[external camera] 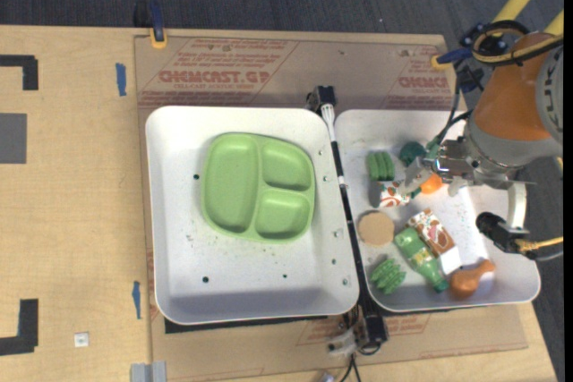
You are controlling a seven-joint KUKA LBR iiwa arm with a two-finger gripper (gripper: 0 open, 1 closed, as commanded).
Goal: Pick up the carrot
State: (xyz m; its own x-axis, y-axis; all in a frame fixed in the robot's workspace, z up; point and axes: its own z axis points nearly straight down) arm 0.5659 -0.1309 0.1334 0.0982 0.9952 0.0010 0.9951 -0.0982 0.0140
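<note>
The carrot (431, 185) is a small orange piece in the upper middle of the right bin (519, 291), with a dark teal-green tuft (413, 152) just up and left of it. My gripper (439, 167) hangs right over the carrot, at the end of the grey arm with its orange band (512, 98) that comes in from the right. The gripper's body hides part of the carrot, and I cannot make out whether anything is gripped.
The right bin also holds a green ridged piece (381, 165), a tan round disc (376, 229), a green leafy piece (389, 274), a red and white packet (433, 234) and an orange-brown drumstick (471, 279). A green divided plate (258, 185) lies in the left bin (179, 282).
</note>
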